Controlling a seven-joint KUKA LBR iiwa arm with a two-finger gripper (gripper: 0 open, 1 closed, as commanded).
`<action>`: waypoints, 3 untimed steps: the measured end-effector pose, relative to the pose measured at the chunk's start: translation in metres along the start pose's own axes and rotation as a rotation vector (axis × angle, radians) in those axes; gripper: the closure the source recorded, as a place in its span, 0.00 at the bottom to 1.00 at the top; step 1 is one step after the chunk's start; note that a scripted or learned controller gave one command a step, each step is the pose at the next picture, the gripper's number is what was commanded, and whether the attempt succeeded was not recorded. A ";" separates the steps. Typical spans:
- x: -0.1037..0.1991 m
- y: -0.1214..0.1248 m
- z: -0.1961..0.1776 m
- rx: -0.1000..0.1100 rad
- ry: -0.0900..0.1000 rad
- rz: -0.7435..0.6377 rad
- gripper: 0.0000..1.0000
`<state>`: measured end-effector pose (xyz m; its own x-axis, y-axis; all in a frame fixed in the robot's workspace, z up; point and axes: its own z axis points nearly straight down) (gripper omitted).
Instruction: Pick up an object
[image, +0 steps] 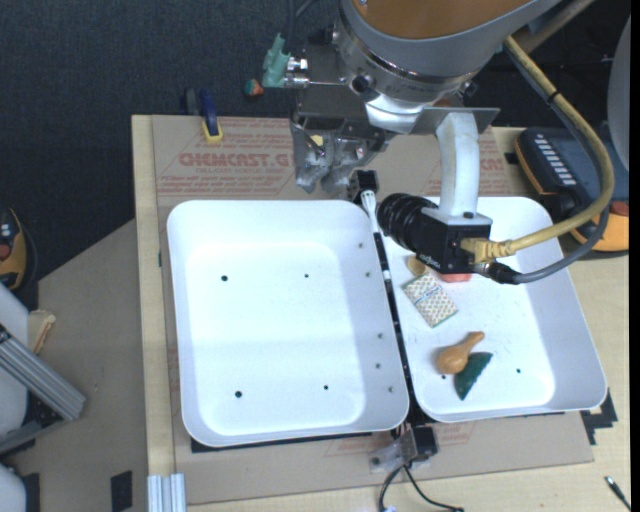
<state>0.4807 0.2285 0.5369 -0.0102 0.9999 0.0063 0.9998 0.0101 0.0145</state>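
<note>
We are seeing the gripper hanging above the far rim where the two bins meet, over the tabletop rather than over any object, so we judge no grasp is underway. Jaws: we cannot tell how they are standing, the wrist is blocking them. The left bin is carrying nothing we can make out. The right bin is holding the candidates: a patterned small box near the divider, a tan pear-shaped piece nearer us, and a dark green wedge touching it. A black camera-like unit with a cable is sitting over that bin's far end.
</note>
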 end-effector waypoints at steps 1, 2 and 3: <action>0.001 0.000 -0.011 -0.003 0.001 -0.002 1.00; 0.002 0.001 -0.021 -0.006 0.003 -0.003 1.00; 0.003 0.001 -0.032 -0.009 0.004 -0.005 1.00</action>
